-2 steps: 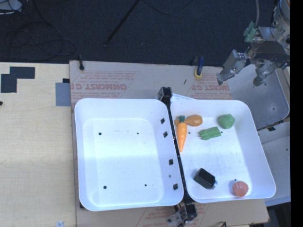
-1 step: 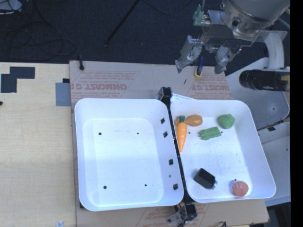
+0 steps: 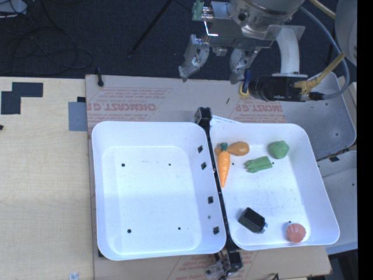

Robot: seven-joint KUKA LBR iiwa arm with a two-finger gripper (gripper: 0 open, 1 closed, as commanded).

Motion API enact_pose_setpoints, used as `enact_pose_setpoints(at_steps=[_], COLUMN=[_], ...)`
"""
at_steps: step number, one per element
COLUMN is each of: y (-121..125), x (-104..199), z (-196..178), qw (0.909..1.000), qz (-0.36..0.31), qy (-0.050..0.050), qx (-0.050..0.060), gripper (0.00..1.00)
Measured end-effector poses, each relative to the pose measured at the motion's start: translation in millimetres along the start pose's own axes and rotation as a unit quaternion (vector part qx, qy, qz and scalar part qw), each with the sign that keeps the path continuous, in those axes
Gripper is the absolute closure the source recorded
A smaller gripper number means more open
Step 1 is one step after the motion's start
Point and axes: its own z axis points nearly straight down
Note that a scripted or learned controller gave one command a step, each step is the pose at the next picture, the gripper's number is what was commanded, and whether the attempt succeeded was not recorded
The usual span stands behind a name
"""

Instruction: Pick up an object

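Nearest the camera, a pinkish-red ball (image 3: 295,232) lay in the near right corner of the right bin (image 3: 315,174). Just left of it rested a black block (image 3: 252,220), tilted. Farther back in that bin, a dark green vegetable piece (image 3: 258,164) lay near the middle, with a rounder light green piece (image 3: 278,149) just behind it to the right. An orange carrot (image 3: 223,165) lay along the bin's left wall, its top touching an orange lump (image 3: 238,149). The left bin (image 3: 116,139) sat beside the right bin, sharing the black divider (image 3: 211,168). The gripper (image 3: 217,63) hung well behind the right bin's far edge, above the cardboard sheet (image 3: 145,101), its two fingers spread apart with nothing between them.
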Motion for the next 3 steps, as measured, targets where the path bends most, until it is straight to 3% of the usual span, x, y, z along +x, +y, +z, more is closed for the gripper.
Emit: enact_pose_setpoints(at_steps=[1, 2, 3], y=[17.2, 57.5, 56.1], x=[58.0, 87.3, 86.0], z=[0.0, -1.0, -9.6], qw=[1.0000, 1.0000, 1.0000], qz=[0.001, 0.002, 0.003], qy=[0.000, -0.001, -0.002], qx=[0.000, -0.001, 0.003], gripper=[0.00, 0.00, 1.00])
